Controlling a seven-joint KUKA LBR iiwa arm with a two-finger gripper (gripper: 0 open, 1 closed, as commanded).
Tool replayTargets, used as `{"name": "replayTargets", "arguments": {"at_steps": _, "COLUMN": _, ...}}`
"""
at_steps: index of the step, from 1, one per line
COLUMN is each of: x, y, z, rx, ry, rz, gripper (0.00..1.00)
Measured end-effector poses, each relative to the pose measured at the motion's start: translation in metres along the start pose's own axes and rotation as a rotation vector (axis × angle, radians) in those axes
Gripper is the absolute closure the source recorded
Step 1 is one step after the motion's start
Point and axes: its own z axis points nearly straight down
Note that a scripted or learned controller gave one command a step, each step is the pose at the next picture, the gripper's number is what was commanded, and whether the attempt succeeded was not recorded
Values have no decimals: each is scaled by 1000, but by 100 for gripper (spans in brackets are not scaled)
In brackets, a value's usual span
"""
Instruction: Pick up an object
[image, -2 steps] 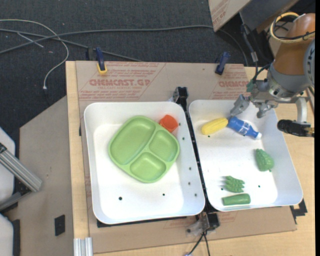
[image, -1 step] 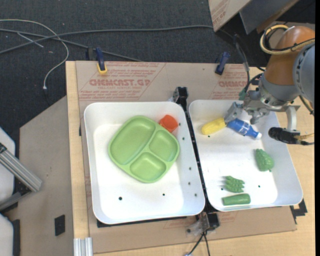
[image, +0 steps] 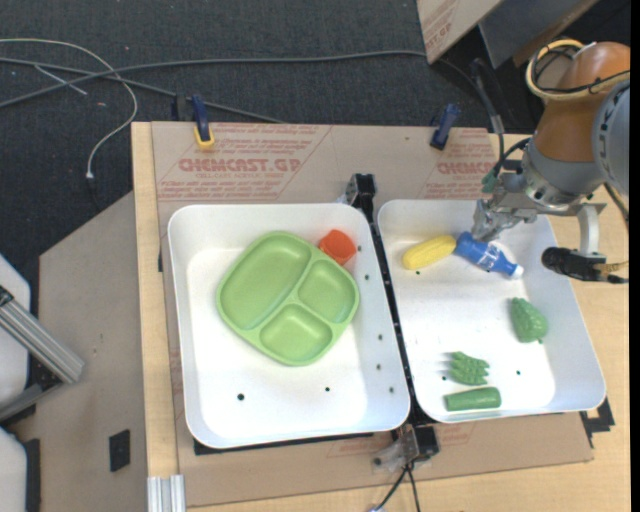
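Half-hidden orange cup (image: 338, 244) behind plate (image: 288, 297)

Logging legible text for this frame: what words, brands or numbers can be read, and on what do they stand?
"CHEMCAST GP": red print on the brown sheet under the bins, behind the left bin.
"CHEMCAST": same print, partly cut off, on the sheet behind the right bin.
Smaller red lines beneath both, and printing on the cardboard box at the top: too blurred to read.

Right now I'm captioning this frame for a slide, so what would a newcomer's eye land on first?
The big green divided plate in the left bin, with a small orange object at its upper rim. Next, the end effector low over the right bin, right above a blue bottle beside a yellow corn cob.
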Motion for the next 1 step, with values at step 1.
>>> {"name": "replayTargets", "arguments": {"at_steps": 1, "x": 1, "y": 1, "z": -66, "rx": -7, "ry": -2, "rz": 1, "gripper": 100}}
